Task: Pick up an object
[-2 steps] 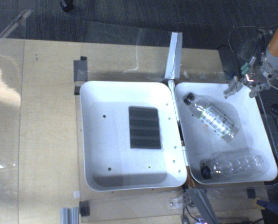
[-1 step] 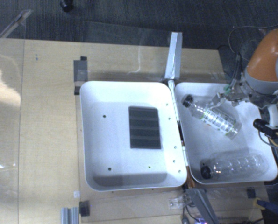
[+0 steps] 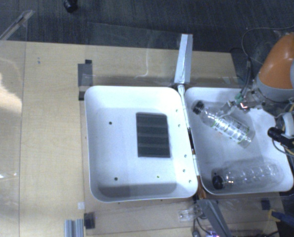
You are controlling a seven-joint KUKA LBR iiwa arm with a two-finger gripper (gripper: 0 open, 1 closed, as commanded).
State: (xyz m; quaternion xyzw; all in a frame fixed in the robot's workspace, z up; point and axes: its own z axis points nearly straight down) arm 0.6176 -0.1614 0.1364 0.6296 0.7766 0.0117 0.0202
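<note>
Gripper: sits at the far right of the right bin, just above the far end of a clear bottle. Its opening cannot be told from this view; nothing is seen held.
Arm: reaches in from the right, orange band over the bin's far right corner.
Far bottle: clear plastic, dark cap to the left, lies slantwise in the far half of the right bin. Its right end lies under or just beside the gripper; contact cannot be confirmed.
Near bottle: clear plastic, dark cap to the left, lies along the near wall of the right bin, apart from the far bottle.
Risk, slip: both bottles are smooth, round and light. A grasp at the end rather than the middle probably lets the bottle roll or squirt out.
Risk, tilt: a bottle gripped near one end likely hangs and drops on lift.
Risk, wall: the near bottle lies close to the wall, leaving little room for a finger on that side.
Left bin: holds one dark ribbed pad lying flat at its middle; well apart from the gripper.
Divider post: stands at the far edge between the bins, clear of the gripper.
Cables: hang at the right edge beside the arm; they may snag on a wide move.
</note>
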